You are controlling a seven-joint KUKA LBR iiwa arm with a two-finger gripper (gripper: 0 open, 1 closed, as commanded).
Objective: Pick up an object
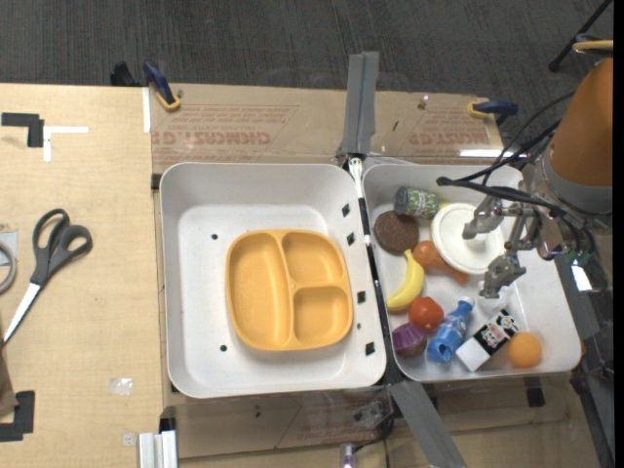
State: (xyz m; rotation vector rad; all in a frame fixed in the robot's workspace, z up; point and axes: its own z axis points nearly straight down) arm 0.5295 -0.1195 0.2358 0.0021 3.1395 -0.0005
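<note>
- Here your tool (497, 252) hangs over the right bin (556, 359), in its middle part toward the right wall; the arm (585, 135) comes in from the right, with the orange part at the upper right edge.
- The two fingers stand apart, one at upper left and one lower down, and you see nothing between them, so the tool is open and holds no object.
- Just to the left of the tool, a white round dish (460, 237) lies, partly under the upper finger.
- Under the lower finger and a little below, you find a white box with black marks (490, 337), tilted, and beside it at the right an orange ball (525, 350).
- A blue bottle (449, 333) lies just left of that box, touching a purple thing (408, 339) in the lower left corner of the bin.
- A red tomato (425, 311) sits above the purple thing, next to the banana (409, 283), which is curved along the left side.
- Further up you see a brown round object (396, 230) and a green can (417, 201) lying on its side; an orange-red thing (434, 257) lies between the banana and the dish.
- The objects are crowded, many touch each other.
- The left bin (185, 291) carries a yellow tray with three compartments (290, 289).
- On the desk (78, 359), far at the left, scissors (44, 256) lie.
</note>
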